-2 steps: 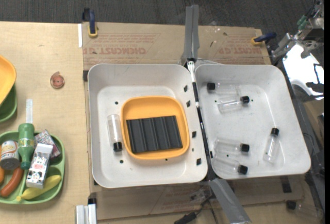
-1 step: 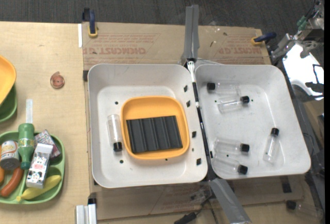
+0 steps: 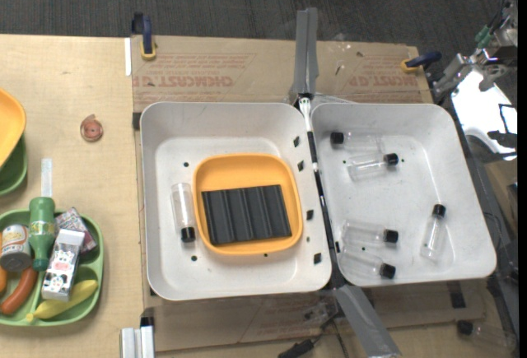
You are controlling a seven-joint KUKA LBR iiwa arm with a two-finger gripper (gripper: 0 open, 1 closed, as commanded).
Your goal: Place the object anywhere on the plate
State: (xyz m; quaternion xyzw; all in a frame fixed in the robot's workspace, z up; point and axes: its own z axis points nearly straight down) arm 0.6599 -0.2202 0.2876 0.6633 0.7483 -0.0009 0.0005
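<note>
An orange plate sits in the middle of the left bin. A black ribbed slab lies flat on the plate and covers most of its floor. Just left of the plate, a clear vial with a black cap lies on the bin floor, cap toward the front. Several more clear vials with black caps lie scattered in the right bin, among them one near the back, one at the right and one at the front.
A green tray of toy food stands on the wooden bench at the left, with a yellow bowl behind it and a small pink disc. Clamps hold the cardboard behind the bins. Metal fixtures crowd the upper right.
</note>
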